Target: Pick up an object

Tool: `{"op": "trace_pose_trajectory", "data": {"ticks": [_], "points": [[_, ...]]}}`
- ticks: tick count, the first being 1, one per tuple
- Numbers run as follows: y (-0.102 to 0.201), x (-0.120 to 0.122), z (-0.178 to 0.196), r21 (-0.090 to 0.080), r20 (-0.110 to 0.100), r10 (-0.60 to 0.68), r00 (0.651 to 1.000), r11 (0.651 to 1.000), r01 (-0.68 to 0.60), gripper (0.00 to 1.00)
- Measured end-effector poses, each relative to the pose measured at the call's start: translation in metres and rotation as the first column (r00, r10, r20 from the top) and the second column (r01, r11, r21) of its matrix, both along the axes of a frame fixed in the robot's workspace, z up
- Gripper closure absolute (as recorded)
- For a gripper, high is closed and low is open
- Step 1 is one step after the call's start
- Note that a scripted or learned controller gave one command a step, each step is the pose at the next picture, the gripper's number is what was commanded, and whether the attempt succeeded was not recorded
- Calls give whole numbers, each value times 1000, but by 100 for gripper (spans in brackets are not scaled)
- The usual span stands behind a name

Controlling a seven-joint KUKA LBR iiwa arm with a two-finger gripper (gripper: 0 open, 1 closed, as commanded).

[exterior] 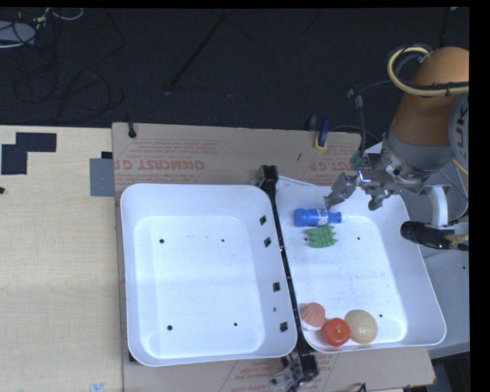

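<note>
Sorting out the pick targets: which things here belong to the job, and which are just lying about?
Job: gripper; blue bottle; green toy; pink shell; red tomato; tan ball; right bin.
Lying about: left bin; cardboard sheet; cables.

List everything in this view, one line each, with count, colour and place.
bins: 2, white, side by side on the bench, left bin, right bin
bottle: 1, blue with a white cap, lying at the far side of the right bin
leafy toy: 1, green, just in front of the bottle
shell-like piece: 1, pink, near corner of the right bin
tomato: 1, red, beside the pink piece
ball: 1, beige, beside the tomato
cardboard sheet: 1, brown, under the bins
arm: 1, grey and orange, from the right
claw: 1, grey, above the right bin's far edge
</note>
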State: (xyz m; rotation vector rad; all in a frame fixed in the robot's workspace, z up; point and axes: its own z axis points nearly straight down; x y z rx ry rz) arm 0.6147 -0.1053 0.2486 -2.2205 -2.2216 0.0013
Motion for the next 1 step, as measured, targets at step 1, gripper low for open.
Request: {"op": "trace_pose_trajectory", "data": {"ticks": [1], "points": [[12, -50, 157, -1, 15, 2, 1000, 1000, -2, 0]]}}
